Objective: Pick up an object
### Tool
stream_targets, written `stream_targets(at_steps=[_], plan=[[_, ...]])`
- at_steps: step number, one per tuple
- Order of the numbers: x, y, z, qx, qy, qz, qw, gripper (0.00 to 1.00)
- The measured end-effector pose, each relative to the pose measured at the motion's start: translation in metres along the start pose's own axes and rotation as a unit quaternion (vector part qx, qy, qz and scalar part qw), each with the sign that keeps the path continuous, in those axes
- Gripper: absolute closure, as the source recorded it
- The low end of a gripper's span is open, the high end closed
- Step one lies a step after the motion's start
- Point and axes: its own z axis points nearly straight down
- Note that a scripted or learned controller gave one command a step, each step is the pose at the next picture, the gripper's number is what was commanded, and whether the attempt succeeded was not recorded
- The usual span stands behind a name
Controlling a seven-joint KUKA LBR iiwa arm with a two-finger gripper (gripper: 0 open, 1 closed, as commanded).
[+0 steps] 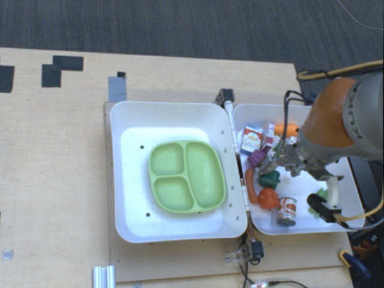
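Observation:
The right bin (300, 225) holds several small items. A white and red carton (251, 140) lies at its back left, with a purple piece (258, 157) just below it. An orange item (288, 129) sits at the back. A green pepper-like toy (268, 177), a red-orange tomato-like toy (268, 198) and a small can (287, 210) lie toward the front. A thin red piece (248, 183) rests along the left wall. My gripper (278, 159) hangs low over the middle of this pile, beside the purple piece and just above the green toy. The wrist hides its tips.
The left bin (129, 179) holds a light green divided plate (186, 176). The grey and orange arm (336, 122) covers the right bin's back right part. A clamp (225, 96) stands where the two bins meet at the back.

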Motion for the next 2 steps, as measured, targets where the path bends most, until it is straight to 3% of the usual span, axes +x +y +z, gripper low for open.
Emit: stream_targets(at_steps=[1,2], plan=[[0.001,-0.053,0.018,-0.003,-0.001,0.001,1.0,0.0],[0.001,-0.051,0.007,-0.006,-0.001,0.001,1.0,1.0]])
